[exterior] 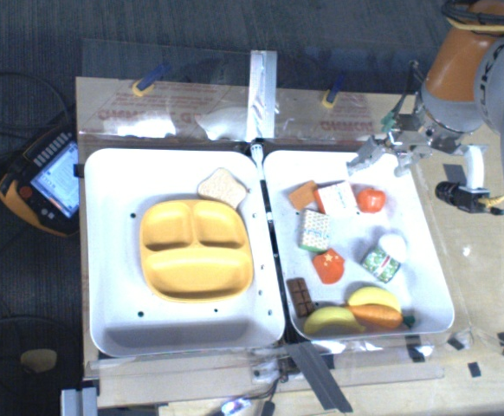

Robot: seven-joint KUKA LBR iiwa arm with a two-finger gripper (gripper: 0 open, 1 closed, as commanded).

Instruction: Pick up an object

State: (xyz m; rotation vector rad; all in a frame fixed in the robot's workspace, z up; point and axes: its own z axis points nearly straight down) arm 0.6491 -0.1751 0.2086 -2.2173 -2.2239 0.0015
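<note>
The tomato (371, 200), the nearest candidate for picking, is lying in the right bin (434, 258) near its far rim, at about seven o'clock from the gripper (382, 152), with only a short gap between them. The gripper is being held over the bin's far right corner, at roughly one o'clock of that bin. Its fingers are seen spread apart, and nothing is being held between them. No long axis is offered by the round tomato, so finger alignment is judged to matter little. The white carton (339, 198) is lying touching the tomato at its nine o'clock side, and this crowding is judged a risk. The yellow tray (197, 248) is sitting well apart in the left bin (105, 258).
</note>
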